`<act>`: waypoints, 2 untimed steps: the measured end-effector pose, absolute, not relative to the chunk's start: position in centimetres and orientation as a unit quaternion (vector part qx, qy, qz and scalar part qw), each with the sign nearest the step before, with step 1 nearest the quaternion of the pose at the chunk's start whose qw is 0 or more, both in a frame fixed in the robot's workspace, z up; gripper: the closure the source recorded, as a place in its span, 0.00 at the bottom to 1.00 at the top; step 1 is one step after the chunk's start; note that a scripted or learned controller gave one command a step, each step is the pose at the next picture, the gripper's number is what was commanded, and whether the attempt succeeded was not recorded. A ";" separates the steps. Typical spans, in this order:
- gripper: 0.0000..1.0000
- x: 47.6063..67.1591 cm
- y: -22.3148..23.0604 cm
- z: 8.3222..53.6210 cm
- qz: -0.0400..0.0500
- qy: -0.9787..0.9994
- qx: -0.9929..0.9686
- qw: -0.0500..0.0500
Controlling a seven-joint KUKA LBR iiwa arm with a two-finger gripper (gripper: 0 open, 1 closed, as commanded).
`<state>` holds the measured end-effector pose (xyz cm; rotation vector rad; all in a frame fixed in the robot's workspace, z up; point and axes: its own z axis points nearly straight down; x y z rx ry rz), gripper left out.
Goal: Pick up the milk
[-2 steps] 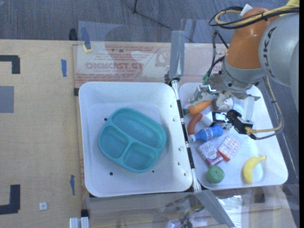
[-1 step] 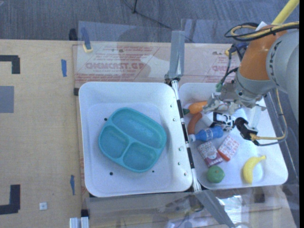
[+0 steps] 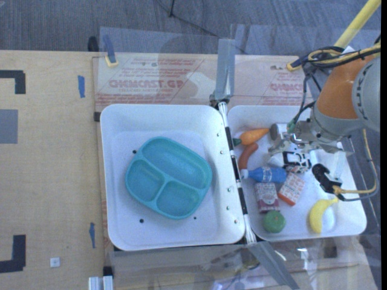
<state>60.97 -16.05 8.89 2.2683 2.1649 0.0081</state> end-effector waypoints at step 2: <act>0.00 61.1 -16.2 10.0 0.004 0.689 0.725 0.005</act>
